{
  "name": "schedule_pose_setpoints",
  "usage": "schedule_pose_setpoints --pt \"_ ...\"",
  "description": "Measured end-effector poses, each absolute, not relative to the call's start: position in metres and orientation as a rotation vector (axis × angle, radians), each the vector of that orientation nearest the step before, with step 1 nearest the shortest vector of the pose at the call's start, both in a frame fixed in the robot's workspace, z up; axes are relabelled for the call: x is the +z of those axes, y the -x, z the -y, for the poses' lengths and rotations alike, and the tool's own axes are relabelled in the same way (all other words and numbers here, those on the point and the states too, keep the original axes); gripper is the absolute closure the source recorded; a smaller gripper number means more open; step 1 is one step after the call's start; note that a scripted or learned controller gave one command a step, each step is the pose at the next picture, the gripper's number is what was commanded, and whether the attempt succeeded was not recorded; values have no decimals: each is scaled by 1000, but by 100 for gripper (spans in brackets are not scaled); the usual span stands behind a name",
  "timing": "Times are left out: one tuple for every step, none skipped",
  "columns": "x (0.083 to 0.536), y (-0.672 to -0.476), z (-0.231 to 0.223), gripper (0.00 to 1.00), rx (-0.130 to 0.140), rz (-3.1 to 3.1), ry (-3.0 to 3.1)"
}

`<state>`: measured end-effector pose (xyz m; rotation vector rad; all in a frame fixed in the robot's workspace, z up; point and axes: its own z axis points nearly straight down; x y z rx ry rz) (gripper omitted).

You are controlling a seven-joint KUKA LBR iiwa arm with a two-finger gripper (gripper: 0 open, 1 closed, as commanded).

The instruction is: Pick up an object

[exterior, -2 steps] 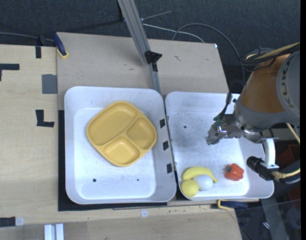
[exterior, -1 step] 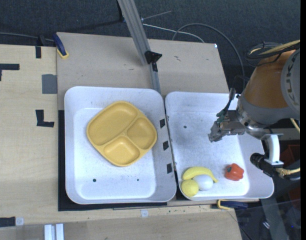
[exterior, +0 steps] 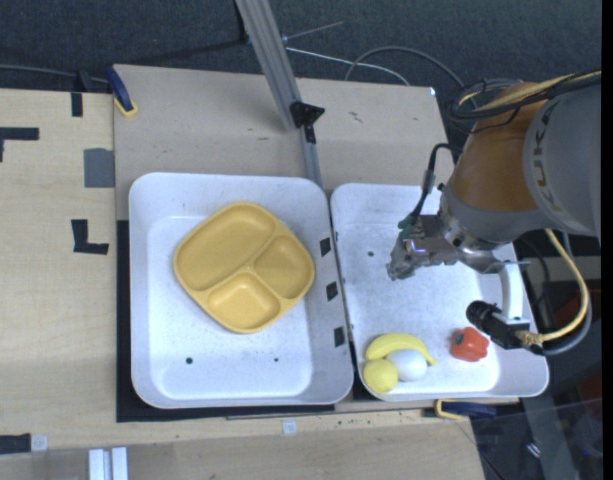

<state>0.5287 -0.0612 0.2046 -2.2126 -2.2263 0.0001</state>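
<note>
The gripper (exterior: 404, 260) hovers over the right bin (exterior: 366, 218); whether it is open cannot be told. A banana (exterior: 398, 345), lemon (exterior: 379, 374), white ball (exterior: 412, 365) and red pepper (exterior: 469, 343) lie along that bin's near edge.

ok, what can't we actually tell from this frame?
- Gripper, camera view: too small and blurred to tell whether it is open or shut, or holding anything.
- White object, camera view: partly covered by the banana and a yellow round fruit; identity unclear.
- Right bin, camera view: its right side is hidden under the arm.
- Red object, camera view: too small to identify.
</note>
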Motion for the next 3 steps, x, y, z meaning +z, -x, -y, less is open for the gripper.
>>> schedule_pose_setpoints --pt "200 -536 11 100 1 2227 2211" --pt "212 -539 -43 100 0 2229 2210" --pt "231 -555 -96 100 -2 2229 2212"
